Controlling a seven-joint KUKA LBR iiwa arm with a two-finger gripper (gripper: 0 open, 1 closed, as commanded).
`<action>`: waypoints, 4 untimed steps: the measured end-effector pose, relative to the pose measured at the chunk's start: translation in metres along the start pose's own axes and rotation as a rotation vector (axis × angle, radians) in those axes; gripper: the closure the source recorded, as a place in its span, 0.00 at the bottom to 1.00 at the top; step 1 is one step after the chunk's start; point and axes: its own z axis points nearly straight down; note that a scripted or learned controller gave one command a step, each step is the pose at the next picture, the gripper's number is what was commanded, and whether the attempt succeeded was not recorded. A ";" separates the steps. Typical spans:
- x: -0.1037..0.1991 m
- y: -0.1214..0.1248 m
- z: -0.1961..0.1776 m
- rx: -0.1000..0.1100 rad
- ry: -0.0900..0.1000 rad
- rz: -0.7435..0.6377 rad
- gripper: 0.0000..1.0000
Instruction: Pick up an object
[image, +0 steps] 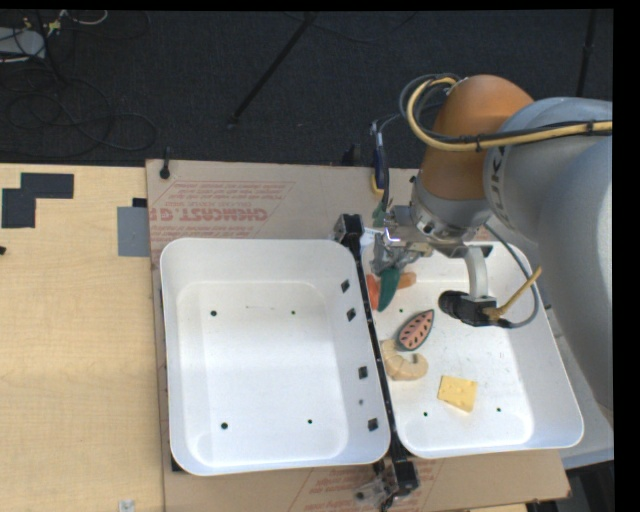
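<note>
My gripper (389, 262) hangs low over the far left corner of the right bin (530, 420), close to the divider. Right under it lies a small orange and red object with a green part (377, 290); I cannot see whether the gripper touches it. Nearer the front lie a grey-and-pink oval object (415, 328), a pale beige lump (405, 365) and a yellow block (459, 393).
The left bin (190, 350) stands beside the right one, their rims meeting at a black-clipped divider (364, 340). Both rest on a cardboard sheet (250, 205). The grey arm with its orange band (480, 110) comes in over the right bin's far side.
</note>
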 end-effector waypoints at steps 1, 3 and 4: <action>0.031 -0.001 0.005 0.007 -0.004 0.008 1.00; 0.088 0.000 -0.048 0.003 -0.004 0.007 1.00; 0.138 0.002 -0.220 -0.012 -0.002 0.005 1.00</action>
